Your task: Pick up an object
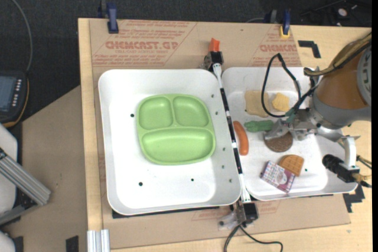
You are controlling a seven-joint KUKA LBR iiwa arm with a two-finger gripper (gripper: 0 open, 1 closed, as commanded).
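The right bin (331, 183) holds several small items. A tan bread slice (254, 102) and a yellow chunk (281, 102) lie at its back. A green piece (257, 126) and an orange sausage (240, 137) lie near its left wall. A brown round patty (277, 142) sits mid-bin, with a waffle-like biscuit (292, 163) and a purple packet (276, 176) toward the front. My gripper (289, 128) is low in this bin, right at the patty's back edge and just right of the green piece. The arm's grey wrist (336, 109) hides what lies behind it.
The left bin (118, 174) carries a green three-part plate (175, 128). A black cable (277, 77) loops over the back of the right bin. Clamps stand on the bench's back edge (110, 16), and the divider between the bins (227, 121) runs close to the sausage.
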